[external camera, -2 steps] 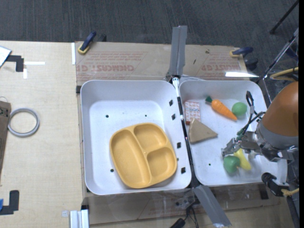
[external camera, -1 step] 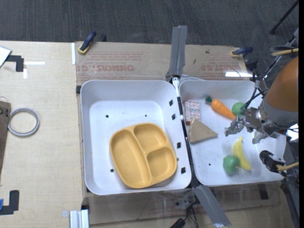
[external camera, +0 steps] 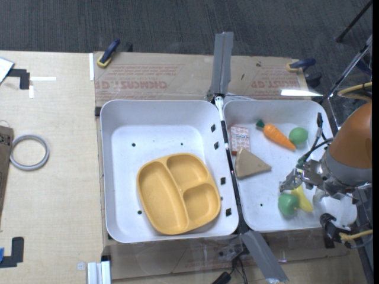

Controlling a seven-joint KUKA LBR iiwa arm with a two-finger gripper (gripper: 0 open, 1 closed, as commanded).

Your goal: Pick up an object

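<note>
hand [external camera: 294, 183], grip unclear, above green ball [external camera: 288, 204] and banana [external camera: 303, 199], carrot [external camera: 277, 135] beyond

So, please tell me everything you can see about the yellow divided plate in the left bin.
The yellow divided plate looks like matte plastic, with rounded corners and a raised rim. Ridges split it into three compartments: one long, two smaller. It lies flat and upright, turned at a slant, on the floor of the left bin, toward that bin's near side. Nothing lies in it.
</note>
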